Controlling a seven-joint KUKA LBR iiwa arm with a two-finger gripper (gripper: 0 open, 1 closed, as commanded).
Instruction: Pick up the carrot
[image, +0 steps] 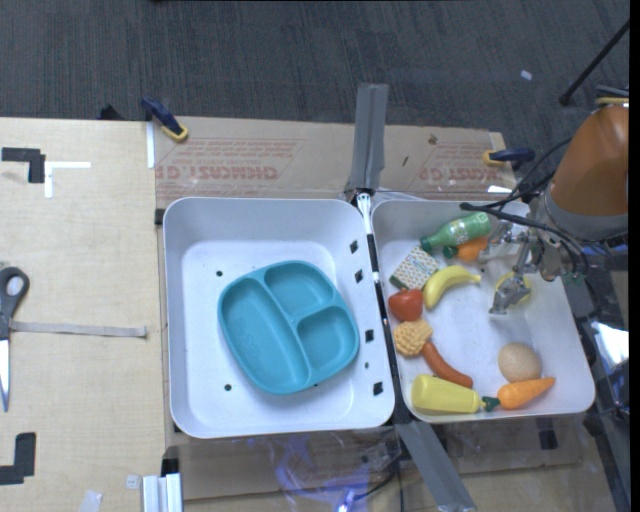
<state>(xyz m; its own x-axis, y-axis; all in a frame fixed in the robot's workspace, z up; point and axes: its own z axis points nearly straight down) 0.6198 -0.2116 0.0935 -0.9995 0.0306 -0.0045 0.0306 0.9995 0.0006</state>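
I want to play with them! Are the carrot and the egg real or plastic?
Both look like toys, probably plastic. The carrot is a smooth, even orange with a neat green tip. The egg is plain tan with a dull, even surface. The view cannot rule out rubber or foam.

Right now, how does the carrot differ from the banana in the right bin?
The carrot is orange and tapered, nearly straight; the banana is yellow and curved. The carrot lies at the bin's near edge, below the egg; the banana lies further back, beside the green bottle. The banana sits closer to the gripper than the carrot does. Both lie flat in the right bin, ungrasped.
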